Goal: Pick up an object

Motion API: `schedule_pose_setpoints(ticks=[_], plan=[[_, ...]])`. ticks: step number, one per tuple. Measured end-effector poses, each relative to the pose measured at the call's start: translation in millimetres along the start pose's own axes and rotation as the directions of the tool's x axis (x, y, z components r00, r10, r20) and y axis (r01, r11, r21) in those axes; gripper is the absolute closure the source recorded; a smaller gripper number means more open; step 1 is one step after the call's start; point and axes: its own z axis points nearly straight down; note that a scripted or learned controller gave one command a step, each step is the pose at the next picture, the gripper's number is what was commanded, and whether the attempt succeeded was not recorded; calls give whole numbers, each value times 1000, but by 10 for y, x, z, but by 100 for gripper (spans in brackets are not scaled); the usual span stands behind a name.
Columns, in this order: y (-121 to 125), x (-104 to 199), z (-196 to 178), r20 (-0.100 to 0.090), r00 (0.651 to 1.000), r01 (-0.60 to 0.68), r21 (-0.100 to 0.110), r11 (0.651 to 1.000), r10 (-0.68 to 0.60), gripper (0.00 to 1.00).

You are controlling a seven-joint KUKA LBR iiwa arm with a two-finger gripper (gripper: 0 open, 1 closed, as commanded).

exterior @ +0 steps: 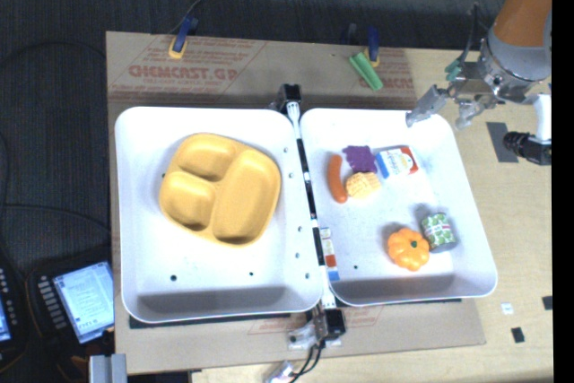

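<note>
The right bin holds several small items. A purple grape bunch, a yellow corn piece, an orange sausage and a white carton with blue and red print sit at its back. An orange pumpkin and a green-and-white can lie near its front right. My gripper hangs over the bin's back right corner, above and to the right of the carton. It is open with nothing between its fingers.
The left bin holds a yellow sectioned tray. Behind the bins, a green clip and a blue clamp sit on the cardboard base. A small screen lies at the lower left, off the bench.
</note>
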Motion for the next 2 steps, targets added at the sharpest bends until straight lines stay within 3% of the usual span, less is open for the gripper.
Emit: schedule_pose_setpoints(ticks=[1, 2], plan=[[-122, 116, 1366, 2, 1000, 0, -4, 1000, 0, 0], [-152, 103, 1282, 2, 1000, 1, 10, 1000, -1, 100]])
